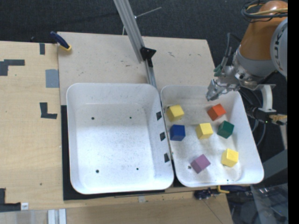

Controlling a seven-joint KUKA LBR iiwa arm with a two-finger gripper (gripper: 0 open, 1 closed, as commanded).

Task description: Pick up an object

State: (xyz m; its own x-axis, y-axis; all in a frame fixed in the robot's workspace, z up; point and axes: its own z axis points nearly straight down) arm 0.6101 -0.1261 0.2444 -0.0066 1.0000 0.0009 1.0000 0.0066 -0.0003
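My end effector (214, 93) hovers above the orange cube (216, 111); I cannot tell its state. Descending off-centre could nudge the cube toward the green cube (225, 129).

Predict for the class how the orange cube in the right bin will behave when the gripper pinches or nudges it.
The orange cube looks rigid with flat faces, so it should likely slide rather than roll when nudged. It appears small and probably light, so an off-centre touch from the gripper may spin it. The green cube sits close by, so a push that way could knock it.
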